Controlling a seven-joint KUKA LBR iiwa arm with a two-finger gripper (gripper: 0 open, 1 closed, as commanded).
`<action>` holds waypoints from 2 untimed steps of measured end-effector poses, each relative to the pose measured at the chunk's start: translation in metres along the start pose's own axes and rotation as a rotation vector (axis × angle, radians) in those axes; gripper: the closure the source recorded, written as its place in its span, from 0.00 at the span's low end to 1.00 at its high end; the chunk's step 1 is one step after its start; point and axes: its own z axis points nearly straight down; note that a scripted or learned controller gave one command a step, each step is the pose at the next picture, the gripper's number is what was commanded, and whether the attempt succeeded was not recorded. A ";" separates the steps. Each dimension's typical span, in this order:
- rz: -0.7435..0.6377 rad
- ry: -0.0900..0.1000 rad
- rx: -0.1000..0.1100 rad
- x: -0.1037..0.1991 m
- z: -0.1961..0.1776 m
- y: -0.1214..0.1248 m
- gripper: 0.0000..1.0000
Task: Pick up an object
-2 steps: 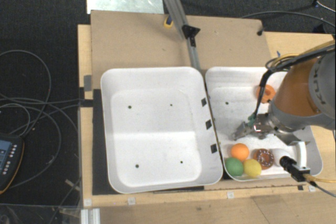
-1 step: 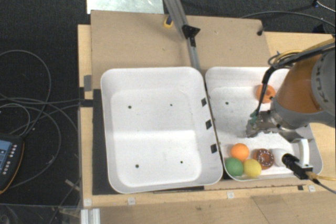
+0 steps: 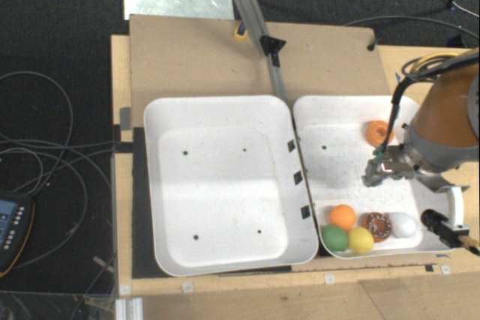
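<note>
Resting on brown bench (image 3: pixel 195 56): 2 white bins. Hanging over right bin (image 3: pixel 330 124), gripper (image 3: pixel 377 170), opening impossible to judge, nothing visibly held. Lying near front edge: orange ball (image 3: pixel 343 216), green ball (image 3: pixel 335 238), yellow ball (image 3: pixel 361 240), doughnut (image 3: pixel 376 225). Looking light, smooth, liable to roll; pinching across the middle seeming best.

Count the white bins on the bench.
2. The left bin lies beside the right bin, which holds the small objects; the gripper hangs over the right one.

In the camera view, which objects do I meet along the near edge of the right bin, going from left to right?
Green ball → yellow ball → chocolate donut → white ball. I omit the orange ball because it sits above the green one.
</note>
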 end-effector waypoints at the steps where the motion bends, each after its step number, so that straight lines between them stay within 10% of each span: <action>1: -0.003 -0.001 -0.003 0.002 -0.064 0.005 1.00; 2: -0.002 0.000 -0.001 0.002 -0.112 0.007 1.00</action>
